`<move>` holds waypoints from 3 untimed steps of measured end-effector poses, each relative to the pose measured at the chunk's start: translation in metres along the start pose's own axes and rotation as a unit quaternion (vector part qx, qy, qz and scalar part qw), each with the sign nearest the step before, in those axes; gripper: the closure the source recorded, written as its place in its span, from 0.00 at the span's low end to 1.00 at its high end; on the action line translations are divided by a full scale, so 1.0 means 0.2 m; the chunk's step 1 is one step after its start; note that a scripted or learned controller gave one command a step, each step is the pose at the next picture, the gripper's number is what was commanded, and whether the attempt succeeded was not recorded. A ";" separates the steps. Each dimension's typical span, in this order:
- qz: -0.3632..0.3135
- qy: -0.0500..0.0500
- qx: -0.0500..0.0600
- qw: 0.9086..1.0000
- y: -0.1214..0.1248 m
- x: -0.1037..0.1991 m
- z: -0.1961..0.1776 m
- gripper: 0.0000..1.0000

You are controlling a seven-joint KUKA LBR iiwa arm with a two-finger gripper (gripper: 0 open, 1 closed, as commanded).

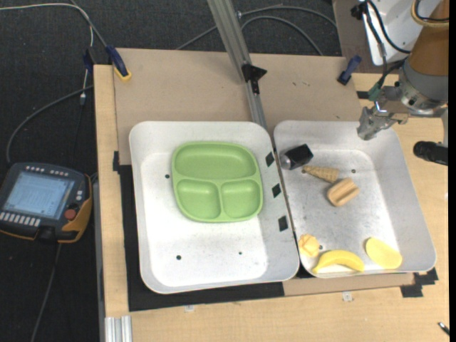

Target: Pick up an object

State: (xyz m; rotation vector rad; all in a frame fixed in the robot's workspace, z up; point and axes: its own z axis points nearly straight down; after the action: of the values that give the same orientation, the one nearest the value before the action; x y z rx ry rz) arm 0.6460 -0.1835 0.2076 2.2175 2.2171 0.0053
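Robot lab: teach pendant (pixel 43 201), clamped bench (pixel 185 84)

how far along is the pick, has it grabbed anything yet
Nothing looks picked yet. The claw is above the far right corner of the right bin, carrying nothing visible. The banana, wooden block and cone lie in that bin, and the green plate in the left bin. Descent, grasp and lift remain.
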 end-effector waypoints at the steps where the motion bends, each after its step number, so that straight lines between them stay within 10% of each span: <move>1: -0.001 0.000 -0.001 1.000 0.01 0.00 -0.28 1.00; 3: -0.003 0.002 0.005 1.000 -0.05 0.54 -0.20 1.00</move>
State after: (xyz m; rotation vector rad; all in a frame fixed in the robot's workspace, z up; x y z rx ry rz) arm 0.6353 -0.0761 0.2483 2.2175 2.2314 -0.0004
